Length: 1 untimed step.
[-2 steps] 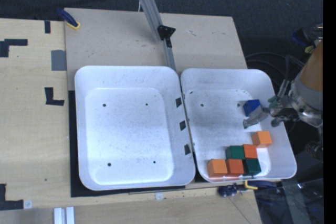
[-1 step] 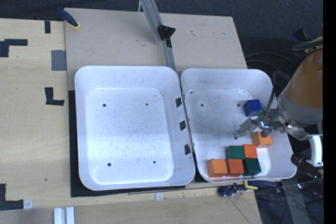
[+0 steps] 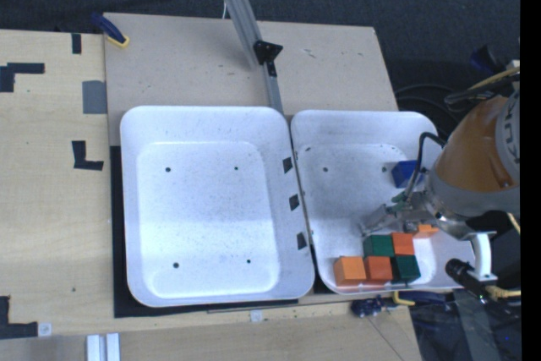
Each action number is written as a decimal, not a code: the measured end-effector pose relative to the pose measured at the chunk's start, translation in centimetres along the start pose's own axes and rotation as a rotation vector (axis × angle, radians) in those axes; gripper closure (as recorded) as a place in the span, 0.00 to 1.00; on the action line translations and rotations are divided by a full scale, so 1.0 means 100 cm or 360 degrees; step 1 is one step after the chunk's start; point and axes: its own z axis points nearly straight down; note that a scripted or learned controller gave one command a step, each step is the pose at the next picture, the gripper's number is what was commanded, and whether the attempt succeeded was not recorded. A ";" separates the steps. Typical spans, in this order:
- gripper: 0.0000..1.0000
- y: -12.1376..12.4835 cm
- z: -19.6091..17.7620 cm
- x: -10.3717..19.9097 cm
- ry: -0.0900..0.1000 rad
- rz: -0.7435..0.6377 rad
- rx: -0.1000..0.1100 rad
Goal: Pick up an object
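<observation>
Right now the arm (image 3: 482,156) reaches in from the right and hangs low over the right bin (image 3: 355,139), and you can see why: everything worth picking is bunched in that bin's near right corner. An orange block (image 3: 349,270) sits at the front, a second orange block (image 3: 379,268) touches it, and green blocks (image 3: 380,245) and a dark green one (image 3: 407,268) are packed tight alongside, with another orange piece (image 3: 403,245) wedged among them. A blue object (image 3: 403,173) lies apart, further back, close by the wrist. The left bin (image 3: 203,131) sits beside it, well away from the action.

The gripper (image 3: 397,216) is down just above the back edge of that cluster, near the green blocks. Its metal parts blur together against the white floor, so whether it is spread or closed I cannot tell, and I see no block clearly caught in it. My read: it is lined up for a grab at the cluster, and the tight packing could make a clean pick awkward
</observation>
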 end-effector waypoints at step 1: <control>1.00 0.001 -0.013 0.000 0.0000 -0.0001 -0.0008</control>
